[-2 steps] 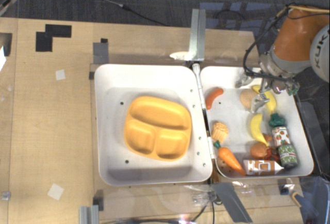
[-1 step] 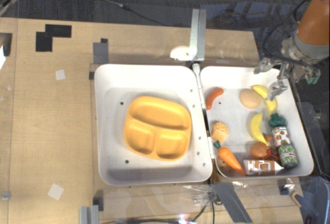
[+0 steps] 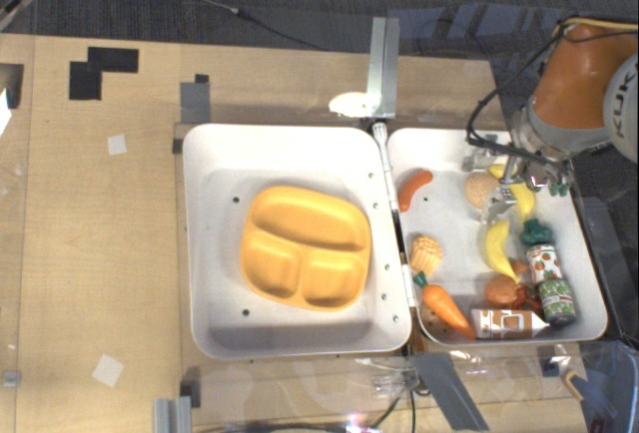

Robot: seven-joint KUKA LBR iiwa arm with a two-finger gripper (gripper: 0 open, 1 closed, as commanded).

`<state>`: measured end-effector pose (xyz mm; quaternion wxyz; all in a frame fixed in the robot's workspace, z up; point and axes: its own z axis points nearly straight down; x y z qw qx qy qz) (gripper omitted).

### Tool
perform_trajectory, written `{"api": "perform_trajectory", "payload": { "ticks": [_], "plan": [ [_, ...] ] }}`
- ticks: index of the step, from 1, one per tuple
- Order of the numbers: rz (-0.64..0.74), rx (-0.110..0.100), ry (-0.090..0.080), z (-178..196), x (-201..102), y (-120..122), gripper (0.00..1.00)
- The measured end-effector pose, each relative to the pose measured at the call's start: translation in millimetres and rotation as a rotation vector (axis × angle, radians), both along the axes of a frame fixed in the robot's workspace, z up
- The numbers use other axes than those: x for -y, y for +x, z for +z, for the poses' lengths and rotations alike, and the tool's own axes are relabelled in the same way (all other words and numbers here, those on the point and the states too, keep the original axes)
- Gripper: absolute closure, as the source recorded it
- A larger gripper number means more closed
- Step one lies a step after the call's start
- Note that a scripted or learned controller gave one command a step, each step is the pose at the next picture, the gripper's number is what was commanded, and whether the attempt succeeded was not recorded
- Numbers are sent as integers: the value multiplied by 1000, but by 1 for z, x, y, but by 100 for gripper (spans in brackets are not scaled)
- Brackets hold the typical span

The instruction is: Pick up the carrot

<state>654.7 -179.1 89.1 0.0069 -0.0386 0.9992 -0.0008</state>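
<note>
Lying near the right bin's (image 3: 595,321) front edge, the carrot (image 3: 445,307) sits well apart from the gripper (image 3: 511,190), whose grip state is unclear.

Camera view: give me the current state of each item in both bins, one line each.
carrot: lying flat in right bin, near front edge, not gripped.
gripper: over the right bin's back right part, above the banana.
banana: lying flat, right side.
corn: lying beside the divider.
sausage: lying near the back left.
bottle: lying down at the right wall.
yellow tray: upright in left bin.

Orange carrot (image 3: 446,308), yellow tray (image 3: 300,246)
</note>
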Motion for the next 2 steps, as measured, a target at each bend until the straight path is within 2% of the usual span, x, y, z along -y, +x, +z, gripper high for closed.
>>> {"api": "perform_trajectory", "payload": {
  "ticks": [1,2],
  "plan": [
    [71,-2,2,-1,-62,-21,0],
    [9,1,-1,33,-16,-2,0]
  ]
}}
